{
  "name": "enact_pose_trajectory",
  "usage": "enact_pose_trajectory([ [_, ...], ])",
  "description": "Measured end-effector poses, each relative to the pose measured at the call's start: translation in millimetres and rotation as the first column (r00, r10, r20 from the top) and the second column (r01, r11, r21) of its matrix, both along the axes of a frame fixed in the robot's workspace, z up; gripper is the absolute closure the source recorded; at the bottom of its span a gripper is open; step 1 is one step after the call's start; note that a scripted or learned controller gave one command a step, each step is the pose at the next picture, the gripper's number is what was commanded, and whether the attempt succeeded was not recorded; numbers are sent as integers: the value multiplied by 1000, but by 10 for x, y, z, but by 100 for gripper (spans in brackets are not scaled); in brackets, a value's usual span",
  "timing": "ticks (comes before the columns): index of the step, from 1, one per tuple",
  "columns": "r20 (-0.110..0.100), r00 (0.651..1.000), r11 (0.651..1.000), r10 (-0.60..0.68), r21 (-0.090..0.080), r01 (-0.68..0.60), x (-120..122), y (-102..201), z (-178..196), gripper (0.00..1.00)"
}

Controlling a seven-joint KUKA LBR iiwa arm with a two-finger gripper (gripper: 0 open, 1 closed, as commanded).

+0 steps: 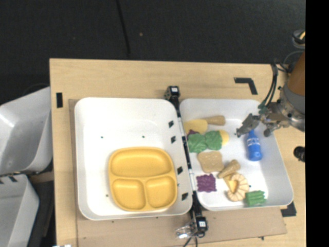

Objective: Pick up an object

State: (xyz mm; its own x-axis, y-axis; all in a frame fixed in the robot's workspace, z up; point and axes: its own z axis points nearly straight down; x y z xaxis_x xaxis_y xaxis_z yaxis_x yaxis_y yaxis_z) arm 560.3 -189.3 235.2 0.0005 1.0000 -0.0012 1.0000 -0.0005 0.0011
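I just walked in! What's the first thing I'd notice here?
Probably the big yellow divided plate lying in the left bin. Next, the heap of colourful toy food in the right bin, with a blue bottle beside it. The robot's claw hangs just above that bottle, reaching in from the right.

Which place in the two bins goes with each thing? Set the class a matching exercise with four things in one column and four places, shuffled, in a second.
Things:
1. Yellow three-compartment plastic tray
2. Blue plastic bottle
3. Purple toy grape cluster
4. Small green toy piece

Places:
A. Near corner of the right bin, beside its front rim
B. Left bin, nearer its front
C. Right bin, just under the gripper
D. Right bin, close to the divider between the bins

Pairs: 1-B, 2-C, 3-D, 4-A
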Motion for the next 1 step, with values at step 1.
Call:
enact_pose_trajectory([
  [1, -5, 1000, 1000, 6, 3, -6, 4, 836, -1393, 0],
])
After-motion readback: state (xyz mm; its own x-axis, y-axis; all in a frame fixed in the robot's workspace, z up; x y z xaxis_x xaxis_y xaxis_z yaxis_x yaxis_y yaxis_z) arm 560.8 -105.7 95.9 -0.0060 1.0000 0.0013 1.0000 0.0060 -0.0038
